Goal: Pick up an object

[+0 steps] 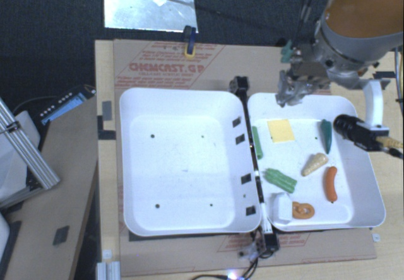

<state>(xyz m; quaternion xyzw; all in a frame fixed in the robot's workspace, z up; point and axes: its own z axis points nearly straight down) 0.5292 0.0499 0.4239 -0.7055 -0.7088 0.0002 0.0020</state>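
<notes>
Two white bins sit side by side on the surface (107, 209). Left bin (136, 209) offers nothing to grasp, so the choice lies in the right bin (372, 206). Going left to right there: a thin green stick (257, 142) lies along the left wall, a yellow square (280, 130) rests flat near the top, a green pod (280, 179) lies below it at a slant, an orange ring (303, 210) sits near the bottom wall, a pale cone-shaped piece (314, 164) is in the middle, an orange sausage (331, 183) just right of it, and a dark green pepper (326, 135) above that.

Hand (291, 96) hangs over the bin's upper rim, just above the yellow square; whether it is open or closed I cannot tell, and nothing shows between its tips.

To do this well, I would pass over the flat square and the wall-hugging stick, since both give poor purchase. The pod or the cone stands apart from its neighbours and has some height. Align the tips across the short axis, descend straight, close, then lift.
</notes>
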